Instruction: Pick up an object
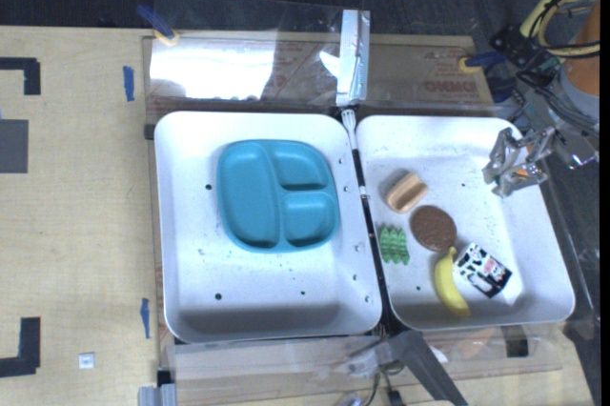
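The right bin [448, 147] holds several small objects: a tan bread-like piece [405, 191], a brown round disc [433, 227], a green ridged piece [394, 243], a yellow banana [448, 282] and a small white box with black and red print [482, 270]. My gripper [515, 164] hangs over the right bin's upper right corner, apart from all of them, with nothing seen between its fingers. The nearest objects lie down and to its left.
The left bin [181, 233] carries a blue divided tray [278, 194]. A clear plastic sheet [253, 51] stands behind the bins with a metal bracket [353, 56]. Cables and the arm [572, 61] crowd the right edge. A wooden bench [67, 204] spreads left.
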Controlling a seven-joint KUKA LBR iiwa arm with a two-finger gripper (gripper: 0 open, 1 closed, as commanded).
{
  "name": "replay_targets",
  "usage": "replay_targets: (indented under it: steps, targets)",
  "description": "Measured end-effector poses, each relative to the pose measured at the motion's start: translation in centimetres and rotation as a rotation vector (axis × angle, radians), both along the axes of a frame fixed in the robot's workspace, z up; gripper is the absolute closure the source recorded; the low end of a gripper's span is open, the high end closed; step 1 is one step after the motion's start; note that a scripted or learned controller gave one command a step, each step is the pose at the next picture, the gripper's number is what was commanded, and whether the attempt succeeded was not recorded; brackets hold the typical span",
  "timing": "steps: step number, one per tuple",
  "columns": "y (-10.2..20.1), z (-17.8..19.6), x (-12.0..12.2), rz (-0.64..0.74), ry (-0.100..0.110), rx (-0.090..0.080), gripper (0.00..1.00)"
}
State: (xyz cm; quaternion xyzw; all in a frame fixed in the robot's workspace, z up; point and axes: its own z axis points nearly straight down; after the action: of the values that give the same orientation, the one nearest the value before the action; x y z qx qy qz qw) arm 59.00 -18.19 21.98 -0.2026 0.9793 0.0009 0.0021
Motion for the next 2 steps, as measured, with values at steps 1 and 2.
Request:
replay_targets:
  steps: [1,2]
  targets:
    - [6.7,0.7,-2.8,0.201,-0.001,-0.001,1.00]
    - [10.2,-0.3,2.5,0.066,-0.004,0.000,1.00]
